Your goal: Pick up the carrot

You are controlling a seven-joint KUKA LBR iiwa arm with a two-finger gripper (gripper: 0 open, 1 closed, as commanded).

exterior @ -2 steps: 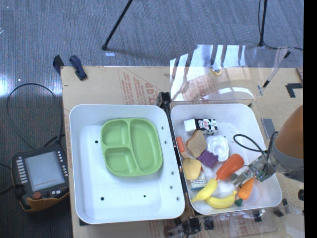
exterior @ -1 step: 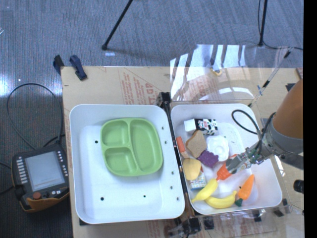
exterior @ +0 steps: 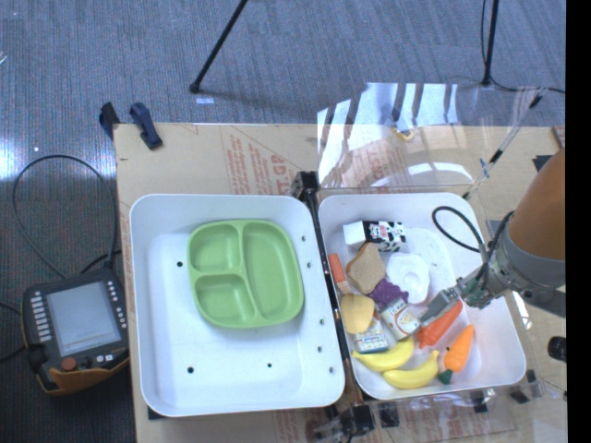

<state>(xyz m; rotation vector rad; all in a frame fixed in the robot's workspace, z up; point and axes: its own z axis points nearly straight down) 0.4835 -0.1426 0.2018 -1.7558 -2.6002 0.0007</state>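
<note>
Pincer (exterior: pixel 454 295) low over the right bin (exterior: pixel 519 363), touching or just above the upper end of an orange-red stick-shaped toy (exterior: pixel 440 324). I cannot tell whether it is released or clenched. Carrot (exterior: pixel 460 346), as I read it, is the orange piece with a green stub, just beside that stick, near the bin's front right corner, bananas (exterior: pixel 406 363) to its left. Likely a light, stiff, smooth plastic toy that may slip. I'd grip across the thick mid-body, not the taper.
</note>
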